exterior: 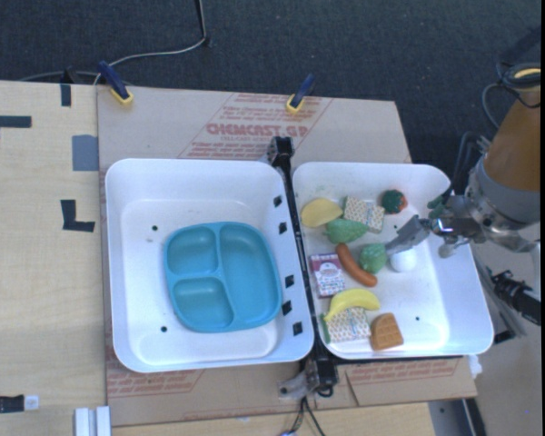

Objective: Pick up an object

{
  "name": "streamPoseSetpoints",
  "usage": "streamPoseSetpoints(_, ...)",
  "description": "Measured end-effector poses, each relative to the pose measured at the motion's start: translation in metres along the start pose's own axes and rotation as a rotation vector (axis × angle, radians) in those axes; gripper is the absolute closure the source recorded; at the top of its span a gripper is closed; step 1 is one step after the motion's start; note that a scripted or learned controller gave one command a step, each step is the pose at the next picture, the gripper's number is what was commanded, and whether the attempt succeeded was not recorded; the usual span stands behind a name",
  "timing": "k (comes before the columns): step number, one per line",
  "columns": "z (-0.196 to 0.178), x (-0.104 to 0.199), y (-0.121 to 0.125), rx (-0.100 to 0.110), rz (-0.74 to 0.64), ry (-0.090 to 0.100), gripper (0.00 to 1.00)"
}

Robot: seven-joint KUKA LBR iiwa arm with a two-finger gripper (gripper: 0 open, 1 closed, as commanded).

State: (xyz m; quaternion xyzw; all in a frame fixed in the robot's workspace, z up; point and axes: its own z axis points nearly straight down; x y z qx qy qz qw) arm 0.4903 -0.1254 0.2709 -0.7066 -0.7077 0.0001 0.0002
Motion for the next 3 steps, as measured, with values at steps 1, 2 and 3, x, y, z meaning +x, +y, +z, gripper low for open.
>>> streamPoseSetpoints(1, 0.179, 0.013, 0.031, -0.007, 0.000, -0.001, 0.00)
streamPoseSetpoints(2, 0.183, 0.025, 0.086, -0.006, 0.001, -0.001, 0.00)
streamPoseSetpoints(3, 0.170, 0.026, 0.088, -0.013, 0.001, 0.002, 1.00)
